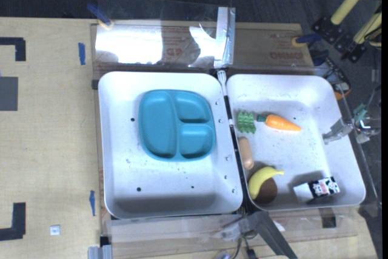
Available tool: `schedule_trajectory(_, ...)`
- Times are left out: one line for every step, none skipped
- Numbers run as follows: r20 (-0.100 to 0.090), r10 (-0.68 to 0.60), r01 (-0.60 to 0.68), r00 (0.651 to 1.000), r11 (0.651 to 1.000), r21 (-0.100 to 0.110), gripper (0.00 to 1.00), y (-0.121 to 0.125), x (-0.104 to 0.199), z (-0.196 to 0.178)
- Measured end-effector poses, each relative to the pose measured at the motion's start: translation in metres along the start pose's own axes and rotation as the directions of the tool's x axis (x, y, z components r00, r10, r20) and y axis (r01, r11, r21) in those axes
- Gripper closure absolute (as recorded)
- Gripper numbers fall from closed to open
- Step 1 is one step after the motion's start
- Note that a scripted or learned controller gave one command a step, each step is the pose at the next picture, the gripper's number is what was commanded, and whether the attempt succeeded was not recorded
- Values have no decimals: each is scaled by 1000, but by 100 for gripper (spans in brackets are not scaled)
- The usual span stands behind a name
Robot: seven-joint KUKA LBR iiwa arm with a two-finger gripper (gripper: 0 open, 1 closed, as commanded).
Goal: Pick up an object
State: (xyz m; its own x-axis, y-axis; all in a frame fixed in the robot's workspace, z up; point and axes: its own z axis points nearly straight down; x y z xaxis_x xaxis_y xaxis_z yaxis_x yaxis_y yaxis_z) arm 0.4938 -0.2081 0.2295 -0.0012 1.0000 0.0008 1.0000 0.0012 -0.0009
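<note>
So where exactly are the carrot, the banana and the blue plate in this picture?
carrot (282,123): camera view, middle of its orange body, right bin.
banana (262,176): camera view, on its yellow curve, near the right bin's front.
blue plate (159,124): camera view, in its big left compartment, left bin.

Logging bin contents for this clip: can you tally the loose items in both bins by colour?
Blue: 1, the divided plate in the left bin
Orange: 1, the toy carrot with green top
Yellow: 1, the banana
Tan: 1, the small oblong piece
Brown: 1, the round item
Black and white: 1, the small box
Total: 6
</note>
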Motion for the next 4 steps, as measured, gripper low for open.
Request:
schedule_trajectory(-3,30,-30,1000,1000,4,0,35,79,41)
schedule_trajectory(4,-49,49,999,999,-11,0,100,52,141)
schedule_trajectory(5,-49,49,999,999,-11,100,100,52,131)
schedule_trajectory(1,16,-16,1000,1000,-13,100,130,98,15)
